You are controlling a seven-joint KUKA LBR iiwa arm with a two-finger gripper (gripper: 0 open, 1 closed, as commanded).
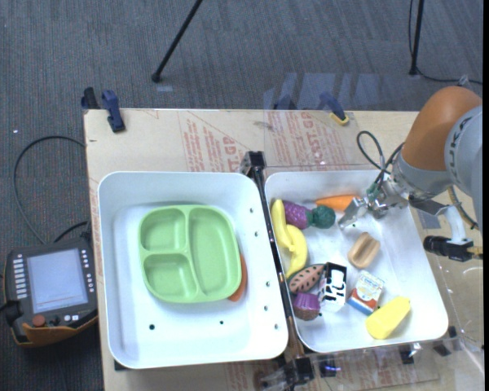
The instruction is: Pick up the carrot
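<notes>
While the grey arm with its orange band (444, 133) reaches in from the right of the frame, its jaws (360, 211) sit low over the upper part of the right shallow white bin (420, 255); whether they are spread or pressed together cannot be told at this size.

Task item: tapered orange toy carrot (336, 203), lying flat near the bin's upper edge, just left of the jaws and seemingly not between them. Judged stage: approach, with the grasp not yet made.

Same bin, crowded, which leaves little room around the carrot: purple-and-green toy vegetable (307, 215) just beside it, curved yellow plastic banana (288, 239), tan bread-like piece (363, 250), small printed carton (367, 292), yellow block (389, 318).

Left shallow white bin (118, 198): pale green three-compartment tray (190, 253), likely meant to receive items.

Support: cardboard-topped bench (196, 137) with blue clamps at its far edge. Surroundings: dark grey carpet (49, 55), tripod legs at top, handheld control pendant (53, 287) on the floor at lower left.
</notes>
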